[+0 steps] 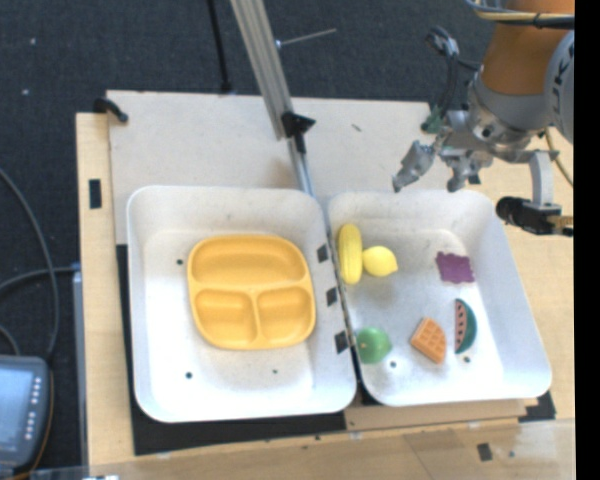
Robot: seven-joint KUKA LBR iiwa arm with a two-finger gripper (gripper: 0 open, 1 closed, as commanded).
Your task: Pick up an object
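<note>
Jaws (pixel 436 171) spread wide, nothing between them, hanging above the back rim of the right shallow white plastic bin (pixel 515 298), on the grey arm with orange band (pixel 525 28) that comes in from the upper right.

Nearest below the jaws, toward the front: purple crinkled flat toy piece (pixel 454 266), slightly to the right, lying on the bin floor. Down and left of the jaws: yellow lemon-shaped toy (pixel 380 261), touching the yellow banana-shaped toy (pixel 349 253), which lies along the bin's left wall. Further forward of the jaws: red-and-green watermelon slice toy (pixel 464 326) near the right wall, orange waffle-textured wedge toy (pixel 429 340) just beside it on its left, apart from it. Green round toy (pixel 373 344) in the front left corner of that bin, well apart from the jaws. All six lie loose.

Far left of the jaws: left shallow white plastic bin (pixel 150 268) touching the right bin edge to edge, with a yellow three-compartment plastic plate (pixel 250 290) flat in its middle.

Behind and left of the jaws: slanted grey aluminium rail (pixel 262 48) rising from between the bins. Both bins sit on the pale wooden worktop (pixel 200 133). Small grey screen (pixel 10 408) at the far lower left, off the worktop.
</note>
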